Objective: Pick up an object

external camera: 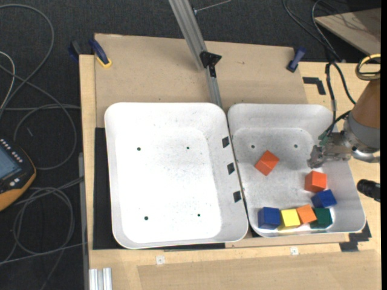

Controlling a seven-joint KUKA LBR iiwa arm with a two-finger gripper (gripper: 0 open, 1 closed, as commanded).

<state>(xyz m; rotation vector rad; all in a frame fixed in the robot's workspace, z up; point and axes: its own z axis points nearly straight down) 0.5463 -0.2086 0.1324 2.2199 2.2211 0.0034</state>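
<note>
orange cube (315, 180) in the right bin (284, 116) just below the claw (318, 159), claw's grip state unclear

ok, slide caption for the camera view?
Gripper hovers in the right bin above an orange block, other blocks along the front wall.

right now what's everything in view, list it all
bins: 2, white, side by side on the bench; left bin, right bin
orange blocks: 3, right bin; one alone mid-bin, one near the right wall, one in the front row
blue blocks: 2, right bin; front row's left end, and right side
yellow block: 1, front row
green block: 1, front right corner
clamps: 2, blue, bench's back corners
metal pole: 1, grey, slanting above the bins
handheld controller: 1, orange and dark, far left
cables: several, black, floor
gripper: 1, over the right bin's right side
</note>
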